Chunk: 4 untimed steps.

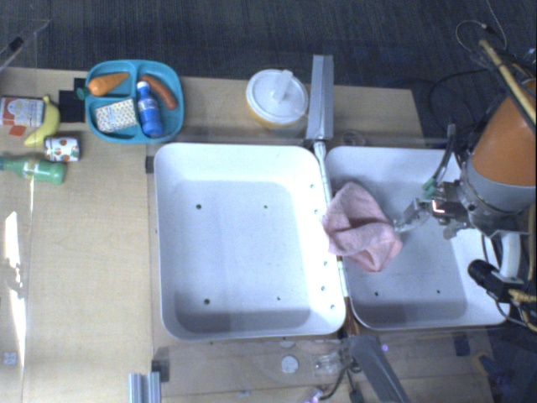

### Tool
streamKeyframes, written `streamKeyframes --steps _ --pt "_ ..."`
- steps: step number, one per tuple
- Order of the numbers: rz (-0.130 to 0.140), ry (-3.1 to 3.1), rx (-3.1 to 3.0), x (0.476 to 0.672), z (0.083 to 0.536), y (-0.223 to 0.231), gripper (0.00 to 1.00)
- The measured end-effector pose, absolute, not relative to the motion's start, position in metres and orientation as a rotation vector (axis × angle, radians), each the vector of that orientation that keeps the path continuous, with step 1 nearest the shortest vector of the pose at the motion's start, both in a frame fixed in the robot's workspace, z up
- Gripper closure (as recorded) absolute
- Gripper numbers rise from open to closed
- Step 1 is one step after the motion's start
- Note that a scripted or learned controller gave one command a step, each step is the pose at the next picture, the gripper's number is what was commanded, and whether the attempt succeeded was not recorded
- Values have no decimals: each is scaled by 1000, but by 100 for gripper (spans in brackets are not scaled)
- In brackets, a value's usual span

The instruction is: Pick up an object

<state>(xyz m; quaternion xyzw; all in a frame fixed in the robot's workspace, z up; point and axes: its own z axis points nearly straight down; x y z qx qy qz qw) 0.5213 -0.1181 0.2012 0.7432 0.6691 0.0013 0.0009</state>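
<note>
A pink cloth [361, 227] lies crumpled in the right bin [436, 296], against its left wall, with its upper left edge draped over the divider toward the left bin [243, 292]. It is soft, folded and bunched into 1 heap.

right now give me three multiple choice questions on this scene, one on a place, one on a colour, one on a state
1. Where does the cloth lie?
A. in the left bin
B. in the right bin, against the wall shared with the left bin
C. on the bench beside the teal tray

2. What colour is the cloth?
A. pink
B. green
C. blue

3. How does the pincer stand to the cloth?
A. far above the left bin
B. over the teal tray
C. low in the right bin, just right of the cloth

Answers: 1 B, it rests at the right bin's left wall. 2 A, it is plainly pink. 3 C, the tips sit by its right edge.
</note>
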Motion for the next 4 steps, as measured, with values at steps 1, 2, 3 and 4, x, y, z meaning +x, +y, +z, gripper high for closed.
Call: streamKeyframes --steps 1,2,3,4 --pt "18 2041 2372 559 100 -87 0" --pt "20 2136 2283 574 94 -85 0" --pt "4 1769 2592 591 112 -143 0" --pt "8 1975 2432 636 89 -194 0"
